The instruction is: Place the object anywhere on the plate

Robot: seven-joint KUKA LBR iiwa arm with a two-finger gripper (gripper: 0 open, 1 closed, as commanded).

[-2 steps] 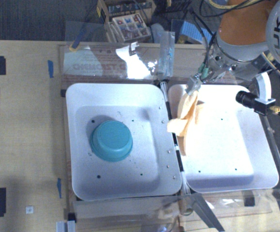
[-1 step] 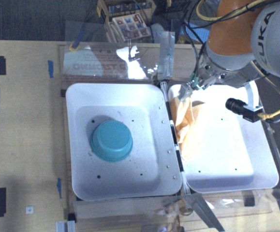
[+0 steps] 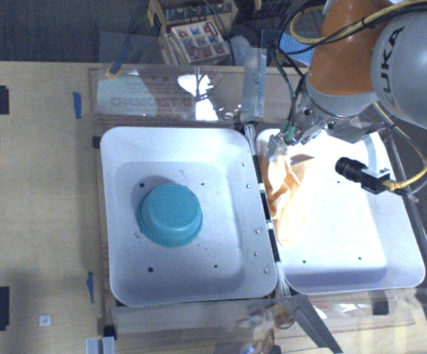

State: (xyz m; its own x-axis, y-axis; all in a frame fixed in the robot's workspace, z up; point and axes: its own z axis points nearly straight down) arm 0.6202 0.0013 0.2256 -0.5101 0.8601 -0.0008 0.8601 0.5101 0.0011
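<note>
A round blue plate (image 3: pixel 170 214) lies upside-down-looking in the middle of the left bin (image 3: pixel 220 271). A pale orange, soft-looking object (image 3: pixel 283 186) rests against the left wall of the right bin (image 3: pixel 360 264), washed out by bright light. My gripper (image 3: pixel 277 144) hangs at the far left corner of the right bin, right at the object's top end. Whether it touches the object is unclear. The grey arm with its orange band (image 3: pixel 346 21) reaches in from the upper right.
A ridge where the two bin walls meet (image 3: pixel 266 205) runs between the object and the plate. A black cylinder with a yellow cable (image 3: pixel 357 172) sticks out from the wrist over the right bin. Clutter and a clear panel (image 3: pixel 161 98) stand behind the bins.
</note>
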